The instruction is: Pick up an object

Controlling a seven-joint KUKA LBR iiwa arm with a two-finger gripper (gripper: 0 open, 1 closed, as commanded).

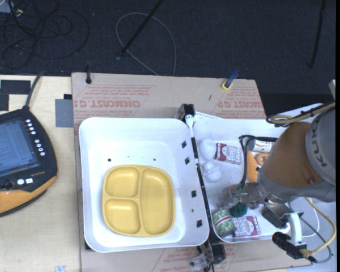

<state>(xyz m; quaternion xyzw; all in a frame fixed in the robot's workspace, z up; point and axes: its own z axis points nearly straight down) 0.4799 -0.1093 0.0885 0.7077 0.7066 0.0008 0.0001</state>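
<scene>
- We note the worktop [130, 92] as a cardboard-covered board carrying both bins; the sheet likely protects the surface beneath.
- The arm [297, 163], grey with an orange band, reaches in from the right and hangs over the right bin, covering much of its right half.
- The left bin [96, 140] holds one thing, a yellow divided plate [139, 200], lying flat near the bin's middle with its three compartments facing up.
- The right bin [226, 132] holds the clutter. We judge that this is why the arm works on this side.
- A teach pendant [17, 160] rests at the far left of the worktop, well apart from the bins.
- A red and white packet [229, 153] lies in the upper part of the right bin, just beside a white roundish item [208, 148].
- A red packet [246, 226] and a green packet [224, 221] lie touching near the lower rim of the right bin; these are the nearest candidates for the pick.
- The claw [239, 200] sits low in the right bin, just above those two packets, with a dark green item [238, 211] directly under its tip.
- We cannot tell whether the claw grips anything, or how it is set; the arm body hides it.
- Judgement: the pick is at the approach or contact stage, not yet confirmed.
</scene>
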